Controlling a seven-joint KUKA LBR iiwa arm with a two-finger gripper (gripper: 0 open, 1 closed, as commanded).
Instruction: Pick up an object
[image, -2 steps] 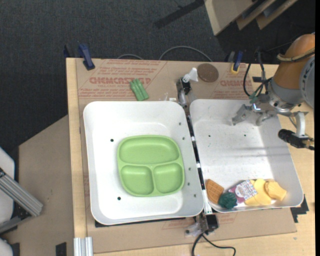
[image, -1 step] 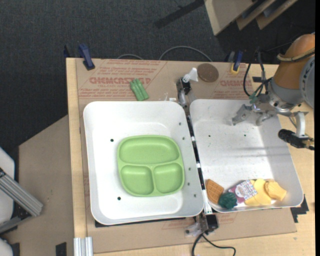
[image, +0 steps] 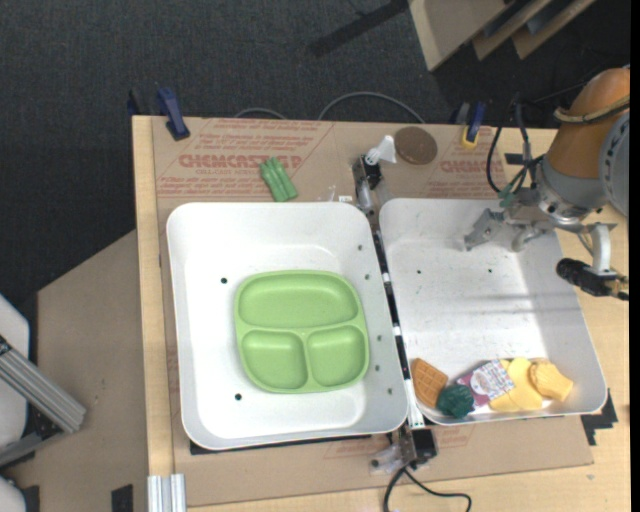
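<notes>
White plastic, two shallow bins sitting side by side on a cardboard-covered bench (image: 300, 150). I'll use the right bin (image: 470, 310) as the reference for everything.

Touching its left edge is the left bin (image: 200, 300), and lying flat in the middle of that one is a light green divided tray (image: 300, 330) with one long compartment and two smaller ones.

The stuff to pick is all bunched in the right bin's near edge, along the bottom wall: a tan waffle-looking piece (image: 429, 377) furthest left, a dark green lump (image: 456, 401) just beside it, then a small white and pink packet (image: 489, 379), then a few yellow pieces (image: 520, 390) with an orange-yellow chunk (image: 551, 381) at the right end. They're touching or overlapping each other, hard to tell exactly which.

The gripper (image: 497, 232) hangs over the right bin's far end, well apart from that pile, with nothing between its fingers. The two grey fingers look splayed apart, so fairly wide. The arm's orange band (image: 590, 120) is up past the bin's far right corner.

Beyond the right bin's far wall, on the cardboard, there's a round brown disc (image: 415, 146), a white clip thing (image: 378, 155) near the seam between the bins, and a green object (image: 279, 181) further left behind the left bin. Blue clamps (image: 172, 110) hold the far edge of the cardboard.
</notes>
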